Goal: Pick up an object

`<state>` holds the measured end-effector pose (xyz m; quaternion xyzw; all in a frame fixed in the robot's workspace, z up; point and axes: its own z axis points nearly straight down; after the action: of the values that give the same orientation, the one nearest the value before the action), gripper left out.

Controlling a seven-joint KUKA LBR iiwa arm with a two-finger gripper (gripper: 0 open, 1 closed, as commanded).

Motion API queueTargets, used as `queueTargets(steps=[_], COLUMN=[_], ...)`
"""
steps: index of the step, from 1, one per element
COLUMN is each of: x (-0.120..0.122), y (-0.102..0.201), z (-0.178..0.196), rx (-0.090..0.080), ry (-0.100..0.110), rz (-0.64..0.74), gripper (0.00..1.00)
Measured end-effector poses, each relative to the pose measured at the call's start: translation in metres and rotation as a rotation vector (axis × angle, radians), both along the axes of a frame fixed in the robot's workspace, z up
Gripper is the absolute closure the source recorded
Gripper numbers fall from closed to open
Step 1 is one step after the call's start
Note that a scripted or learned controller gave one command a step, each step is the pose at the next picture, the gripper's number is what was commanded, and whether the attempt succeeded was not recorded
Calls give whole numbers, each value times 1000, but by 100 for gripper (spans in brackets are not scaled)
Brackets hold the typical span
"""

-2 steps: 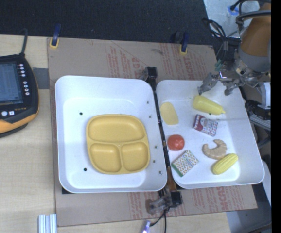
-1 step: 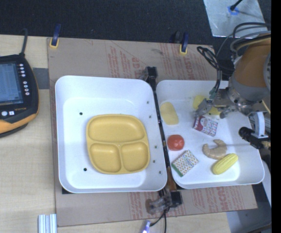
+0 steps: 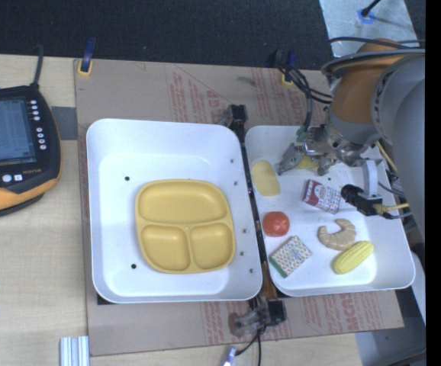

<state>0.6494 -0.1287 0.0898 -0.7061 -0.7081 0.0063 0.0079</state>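
Camera view, left to right. Far left of bench: handheld control pendant with orange underside, screen lit, lying flat. Left bin bearing a yellow three-compartment tray, wide compartment toward the far side, two smaller ones toward the near side. Right bin, just beside the left one, holding six small things. Pale yellow block near the bin's left wall, long axis running roughly far-to-near. Red tomato-like ball below it, apart from it. Green-and-white patterned packet lying flat, tilted (corners pointing toward the bin's walls). Red-and-white carton lying on its side near the bin's middle, long axis slanted from upper left to lower right. Tan croissant just below it, curved, ends pointing up and right. Yellow corn cob near the croissant, long axis slanted, higher end pointing toward the right. Gripper over the far part of the right bin, above the carton and right of the pale block; finger spacing impossible to judge amid cables and hardware.
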Motion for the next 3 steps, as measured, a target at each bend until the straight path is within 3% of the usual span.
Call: queueTargets(steps=[1, 2, 3], x=[7, -79, -77], y=[-52, -27, -27], z=[70, 5, 17], rx=[-3, -5, -6], ry=[-19, -21, -25], rz=[0, 3, 7], gripper=[0, 0, 100])
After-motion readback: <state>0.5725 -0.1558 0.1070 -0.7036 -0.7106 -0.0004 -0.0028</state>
